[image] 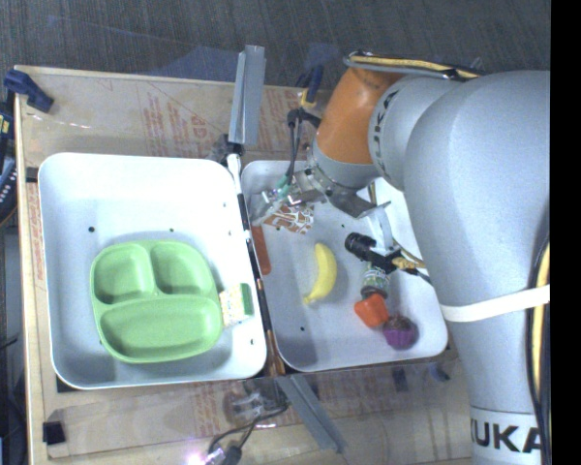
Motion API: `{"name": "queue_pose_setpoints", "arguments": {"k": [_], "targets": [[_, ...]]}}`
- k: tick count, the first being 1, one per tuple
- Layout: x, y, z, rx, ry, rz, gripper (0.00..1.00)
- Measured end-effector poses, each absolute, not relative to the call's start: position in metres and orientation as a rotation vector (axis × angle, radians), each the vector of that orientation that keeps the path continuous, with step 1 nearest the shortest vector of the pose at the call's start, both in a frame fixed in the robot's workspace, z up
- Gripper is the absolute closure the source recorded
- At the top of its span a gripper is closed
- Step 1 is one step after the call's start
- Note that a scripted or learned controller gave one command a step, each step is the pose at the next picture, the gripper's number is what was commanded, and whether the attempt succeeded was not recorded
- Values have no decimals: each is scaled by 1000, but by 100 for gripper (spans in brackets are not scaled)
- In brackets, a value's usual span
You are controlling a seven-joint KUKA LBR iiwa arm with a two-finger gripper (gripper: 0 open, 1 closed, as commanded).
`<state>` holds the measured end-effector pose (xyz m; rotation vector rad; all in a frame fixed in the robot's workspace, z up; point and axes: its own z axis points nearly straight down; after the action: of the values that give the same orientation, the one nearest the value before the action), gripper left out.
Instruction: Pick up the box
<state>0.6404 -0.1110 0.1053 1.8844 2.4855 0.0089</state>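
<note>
Grey covers the arm (474,192), and white letters reading "KUKA" show on its base at the lower right. Its orange band sits over the right bin's (300,352) far edge. The claw (289,201) reaches down into that bin's far left corner, right at the box (292,219), a small carton with red print too small to read; I cannot tell whether the claw is clenched. A banana (320,272) lies mid-bin, with bare floor toward the near left corner. The left bin (68,192) holds a green tray (155,300) toward its near edge, with open room along its far edge.
</note>
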Motion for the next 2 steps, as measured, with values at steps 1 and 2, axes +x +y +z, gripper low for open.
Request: {"name": "queue_pose_setpoints", "arguments": {"k": [1, 2], "targets": [[643, -112, 120, 1873, 2481, 15, 100], [626, -156, 154, 1693, 2645, 0, 100]]}}
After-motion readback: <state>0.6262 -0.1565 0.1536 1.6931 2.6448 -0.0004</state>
